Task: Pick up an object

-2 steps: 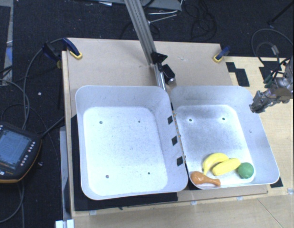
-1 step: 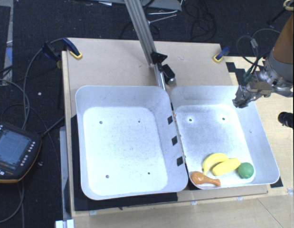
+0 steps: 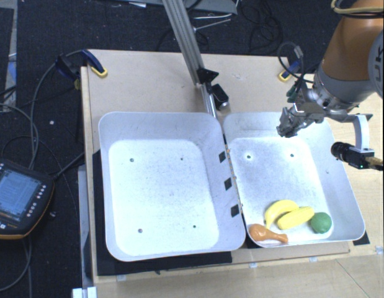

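Four small things lie bunched in the near right corner of the right bin [image 3: 340, 185]: a yellow banana [image 3: 277, 210], a second yellow piece [image 3: 296, 218] leaning against it, a green ball [image 3: 321, 223] just to its right, and an orange drumstick-shaped toy [image 3: 267, 233] at the front, touching the bin's low wall. The left bin [image 3: 117, 141] sits beside it on the table [image 3: 148, 79].

The arm's jaws hang over the far edge of the right bin, at its back right part, well apart from the cluster. The whole bare floor of the bin lies between them. Whether the jaws are spread or pressed together cannot be told; they read as a dark lump seen from above, and nothing shows between them.

The coming move seems to turn on one relation: the pile lies toward the camera from the jaws, down the bin's length and only slightly across it. The banana's long axis runs at a slant, from lower left to upper right, and the drumstick lies nearly across the view. Judging by this, the jaws would need to travel forward, then turn to close across the narrow width of whichever piece is chosen. The crowding may make a clean pinch hard.
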Controlling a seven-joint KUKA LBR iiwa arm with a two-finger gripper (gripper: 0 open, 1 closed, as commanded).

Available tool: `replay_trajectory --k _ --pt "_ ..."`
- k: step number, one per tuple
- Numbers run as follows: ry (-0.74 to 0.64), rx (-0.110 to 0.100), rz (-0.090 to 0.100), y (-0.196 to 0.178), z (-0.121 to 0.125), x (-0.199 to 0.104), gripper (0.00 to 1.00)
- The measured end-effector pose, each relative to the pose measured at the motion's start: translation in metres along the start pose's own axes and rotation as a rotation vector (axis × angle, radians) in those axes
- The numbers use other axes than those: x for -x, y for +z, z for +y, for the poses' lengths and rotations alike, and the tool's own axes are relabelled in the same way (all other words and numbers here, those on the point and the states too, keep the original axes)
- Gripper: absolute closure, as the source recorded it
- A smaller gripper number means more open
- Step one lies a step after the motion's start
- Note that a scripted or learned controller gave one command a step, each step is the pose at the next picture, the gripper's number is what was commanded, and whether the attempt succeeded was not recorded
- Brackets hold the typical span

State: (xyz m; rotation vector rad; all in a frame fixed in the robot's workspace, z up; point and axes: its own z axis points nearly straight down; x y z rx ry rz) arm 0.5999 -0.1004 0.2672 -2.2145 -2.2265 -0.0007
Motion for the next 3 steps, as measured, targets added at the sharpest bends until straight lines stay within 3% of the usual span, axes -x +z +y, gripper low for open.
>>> replay_trajectory --k 2,3 --pt "0.001 0.001 -0.001 0.003 0.025 -0.115 1.0" --pt "0.002 0.0 0.0 0.013 0.024 -0.163 1.0"
